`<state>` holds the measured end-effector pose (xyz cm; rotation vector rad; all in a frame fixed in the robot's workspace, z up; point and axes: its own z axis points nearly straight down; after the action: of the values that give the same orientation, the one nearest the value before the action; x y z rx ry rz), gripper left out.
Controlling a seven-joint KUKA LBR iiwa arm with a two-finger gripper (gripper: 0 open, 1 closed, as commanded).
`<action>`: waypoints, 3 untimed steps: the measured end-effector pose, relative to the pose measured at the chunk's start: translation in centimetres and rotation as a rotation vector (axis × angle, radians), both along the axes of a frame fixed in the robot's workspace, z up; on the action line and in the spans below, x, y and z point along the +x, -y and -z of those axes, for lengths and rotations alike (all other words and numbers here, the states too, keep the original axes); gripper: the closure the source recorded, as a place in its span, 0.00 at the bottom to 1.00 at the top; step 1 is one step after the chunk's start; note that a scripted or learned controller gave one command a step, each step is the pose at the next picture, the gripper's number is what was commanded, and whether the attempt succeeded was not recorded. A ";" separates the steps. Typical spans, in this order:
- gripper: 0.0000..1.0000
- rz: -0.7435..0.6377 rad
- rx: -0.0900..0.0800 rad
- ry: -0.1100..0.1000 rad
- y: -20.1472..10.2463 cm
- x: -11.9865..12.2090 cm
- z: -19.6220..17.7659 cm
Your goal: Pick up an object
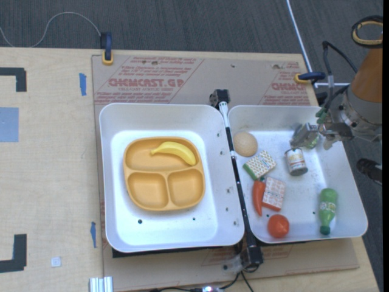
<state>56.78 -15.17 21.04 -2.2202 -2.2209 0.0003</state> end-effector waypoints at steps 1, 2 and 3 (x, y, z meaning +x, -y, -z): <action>0.00 0.002 -0.002 0.007 -1.8 -3.5 10.9; 0.00 0.005 -0.008 0.035 -5.2 -4.9 11.6; 0.00 0.000 -0.007 0.023 -5.5 -8.2 12.0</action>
<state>48.54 -9.69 9.02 -2.2351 -2.2358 -0.0167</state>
